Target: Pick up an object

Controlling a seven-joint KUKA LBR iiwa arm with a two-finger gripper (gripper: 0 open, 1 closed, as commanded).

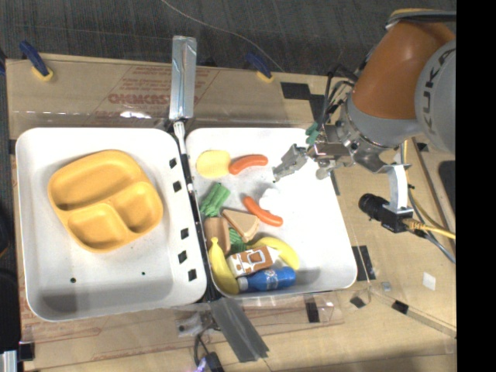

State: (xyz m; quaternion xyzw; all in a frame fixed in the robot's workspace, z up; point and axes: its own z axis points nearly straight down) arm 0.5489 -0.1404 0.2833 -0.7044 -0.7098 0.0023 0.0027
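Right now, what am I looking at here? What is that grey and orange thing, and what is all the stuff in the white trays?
You are looking down from one camera fixed above a bench. The grey and orange thing is a robot arm reaching in from the right; its gripper hangs over the right bin with nothing in it. That bin holds toy food: a lemon, two sausages, a banana, a sandwich wedge, something green and a blue bottle. The left bin holds a yellow divided plate.
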